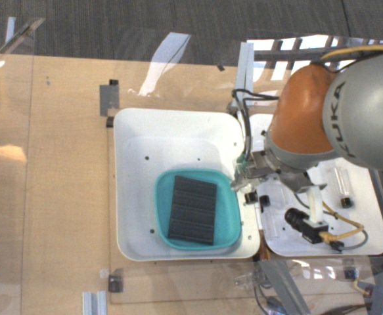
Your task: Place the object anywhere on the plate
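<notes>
I see the left bin in the middle of the frame with a teal plate in its lower half. A dark grey ribbed rectangular block lies flat on that plate. Its long side runs nearly top to bottom in the frame, tilted a little, and it sits well within the rim.

The arm comes in from the right, its orange band over the upper left corner of the right bin. The gripper hangs below the wrist at the seam between the two bins, just beside the plate's right edge and apart from the block. From here I cannot tell whether it is spread or closed, and I see nothing held in it.

In the right bin, toward the right of the frame, there is a small pale tube-like piece that I cannot identify. Both bins rest on the tan bench.
</notes>
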Robot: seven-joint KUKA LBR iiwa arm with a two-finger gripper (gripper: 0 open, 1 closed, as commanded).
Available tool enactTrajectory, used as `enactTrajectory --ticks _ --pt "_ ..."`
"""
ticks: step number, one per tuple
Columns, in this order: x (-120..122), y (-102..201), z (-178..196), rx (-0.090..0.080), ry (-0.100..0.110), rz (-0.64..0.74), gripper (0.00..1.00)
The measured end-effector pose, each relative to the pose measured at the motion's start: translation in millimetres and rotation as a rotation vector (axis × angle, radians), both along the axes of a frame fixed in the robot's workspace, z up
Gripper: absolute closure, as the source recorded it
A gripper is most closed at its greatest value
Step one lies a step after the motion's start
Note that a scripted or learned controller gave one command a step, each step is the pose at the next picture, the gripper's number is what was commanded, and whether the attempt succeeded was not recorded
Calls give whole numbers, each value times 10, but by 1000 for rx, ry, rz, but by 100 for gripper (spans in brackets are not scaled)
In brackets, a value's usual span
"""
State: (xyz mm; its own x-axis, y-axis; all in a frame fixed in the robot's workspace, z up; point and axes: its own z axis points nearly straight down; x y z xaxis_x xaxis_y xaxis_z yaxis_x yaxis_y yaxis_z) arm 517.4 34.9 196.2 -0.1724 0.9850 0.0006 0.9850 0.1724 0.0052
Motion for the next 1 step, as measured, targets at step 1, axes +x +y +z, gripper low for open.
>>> enactTrajectory --ticks 1 --pt "137 701 -114 0 0 -59 100"
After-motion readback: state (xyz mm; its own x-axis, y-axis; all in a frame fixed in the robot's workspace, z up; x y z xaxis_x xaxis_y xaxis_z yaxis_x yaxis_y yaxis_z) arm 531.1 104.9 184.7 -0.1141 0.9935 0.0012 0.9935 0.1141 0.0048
